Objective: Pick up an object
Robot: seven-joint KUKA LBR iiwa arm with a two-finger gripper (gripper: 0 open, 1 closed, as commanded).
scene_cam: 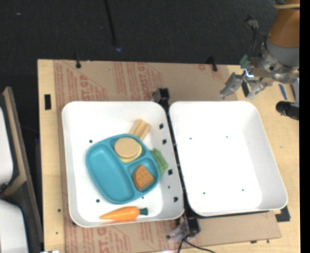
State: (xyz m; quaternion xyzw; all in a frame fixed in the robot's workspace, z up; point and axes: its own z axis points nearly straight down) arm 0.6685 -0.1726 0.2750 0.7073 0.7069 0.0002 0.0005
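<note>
Carrot [124, 213] is my likeliest pick: it lies alone on the left bin's [76, 141] floor by the near wall, long axis running left-right, green top pointing right, clear of the blue tray [105, 175] that carries the round cracker [128, 148] and the brown biscuit [143, 177]. My pincer [241, 85] hangs above the right bin's [223, 157] far corner, carrying nothing. I cannot tell its opening from here.

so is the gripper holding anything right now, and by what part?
Nothing is held. The gripper hangs above the bench past the right bin's far edge, fingers open with nothing between them. The carrot lies in the left bin.
</note>
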